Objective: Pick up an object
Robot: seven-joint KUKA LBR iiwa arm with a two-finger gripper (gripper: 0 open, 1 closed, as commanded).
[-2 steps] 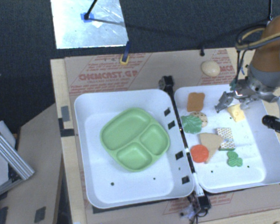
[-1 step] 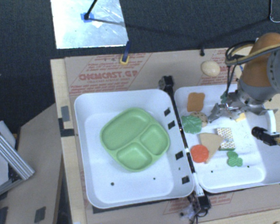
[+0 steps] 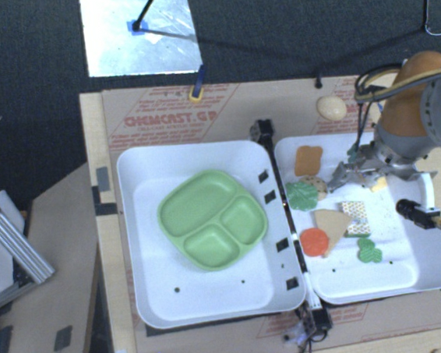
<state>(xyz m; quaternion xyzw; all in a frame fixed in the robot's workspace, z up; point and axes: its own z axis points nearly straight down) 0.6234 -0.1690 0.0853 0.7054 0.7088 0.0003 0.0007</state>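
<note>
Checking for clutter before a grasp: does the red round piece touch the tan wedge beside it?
Touching. The camera view shows the red round piece overlapping the lower left edge of the tan wedge, no white bin floor between them.

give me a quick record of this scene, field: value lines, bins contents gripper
left bin: green divided plate
right bin: orange-brown square piece, green leafy piece, red round piece, tan wedge, patterned block, small green piece
gripper: low over the right bin's upper part, beside the leafy piece
outside bins: egg-like object on the bench
</note>
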